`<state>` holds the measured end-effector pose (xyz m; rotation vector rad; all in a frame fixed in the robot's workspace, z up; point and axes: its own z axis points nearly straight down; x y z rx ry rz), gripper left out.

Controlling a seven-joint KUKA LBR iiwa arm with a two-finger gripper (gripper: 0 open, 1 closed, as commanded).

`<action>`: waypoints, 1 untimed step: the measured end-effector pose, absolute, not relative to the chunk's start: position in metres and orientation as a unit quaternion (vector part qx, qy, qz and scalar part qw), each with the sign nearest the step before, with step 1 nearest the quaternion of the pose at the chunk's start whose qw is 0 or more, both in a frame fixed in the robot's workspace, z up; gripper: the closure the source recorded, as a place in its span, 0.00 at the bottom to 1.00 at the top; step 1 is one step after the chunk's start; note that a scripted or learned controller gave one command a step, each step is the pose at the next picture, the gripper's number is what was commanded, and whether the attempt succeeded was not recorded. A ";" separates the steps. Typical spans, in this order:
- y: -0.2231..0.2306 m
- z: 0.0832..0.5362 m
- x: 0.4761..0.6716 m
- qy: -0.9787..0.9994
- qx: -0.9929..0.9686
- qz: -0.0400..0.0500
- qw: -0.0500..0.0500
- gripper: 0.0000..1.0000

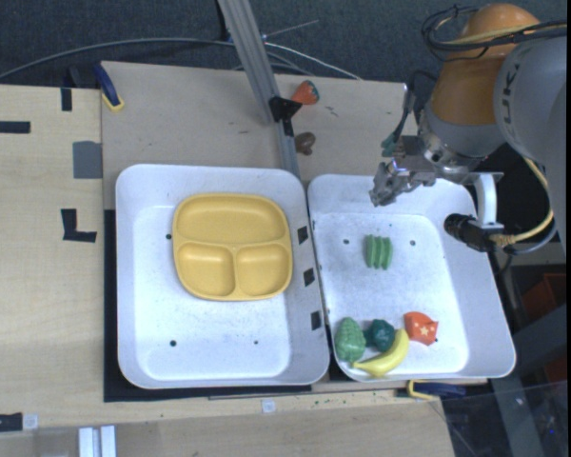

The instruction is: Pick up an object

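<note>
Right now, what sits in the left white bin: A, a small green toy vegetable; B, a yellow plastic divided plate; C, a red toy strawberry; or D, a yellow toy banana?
B: the yellow plastic divided plate lies in the left white bin, while the banana, the green vegetable and the red piece are all in the right white bin.

Green pepper [378, 252]: lying alone mid-bin, before me.
Front corner: green vegetable [349, 339], dark-green piece [380, 333], banana [388, 358], red piece [421, 327], clustered.
</note>
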<state>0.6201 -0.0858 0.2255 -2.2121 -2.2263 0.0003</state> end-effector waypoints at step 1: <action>-0.041 0.234 0.600 -0.709 -0.705 0.000 0.001 1.00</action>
